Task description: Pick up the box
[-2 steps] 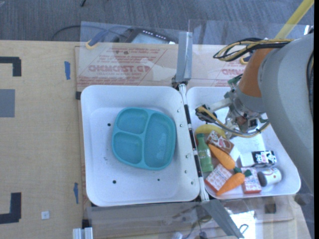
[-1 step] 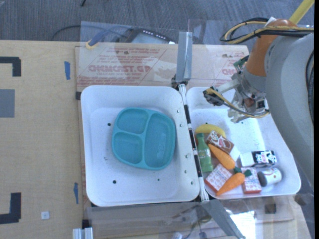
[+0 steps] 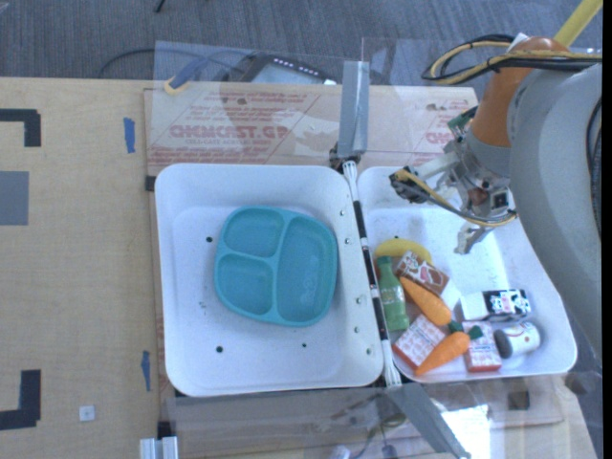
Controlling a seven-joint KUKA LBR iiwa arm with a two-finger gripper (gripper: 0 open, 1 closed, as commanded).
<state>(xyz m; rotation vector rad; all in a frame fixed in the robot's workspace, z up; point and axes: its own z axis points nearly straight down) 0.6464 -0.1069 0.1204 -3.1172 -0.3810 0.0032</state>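
Several small boxes lie in the right bin point(image 3: 550, 275). A red and white box point(image 3: 417, 340) sits at the front, beside an orange carrot point(image 3: 444, 351). A brown box point(image 3: 426, 274) lies under the banana point(image 3: 403, 250), a black and white box point(image 3: 506, 302) sits to the right, and a small red box point(image 3: 483, 353) is near the front rim. My gripper point(image 3: 472, 226) hangs over the back of the right bin, apart from all the boxes and behind them. Nothing is seen in its grasp.
The left bin point(image 3: 182, 218) holds a teal divided plate point(image 3: 277, 266). The right bin also has a green bottle point(image 3: 390, 295), a second carrot point(image 3: 428, 303) and a white can point(image 3: 521, 338). The bulky arm point(image 3: 564, 142) covers the right bin's far right corner.
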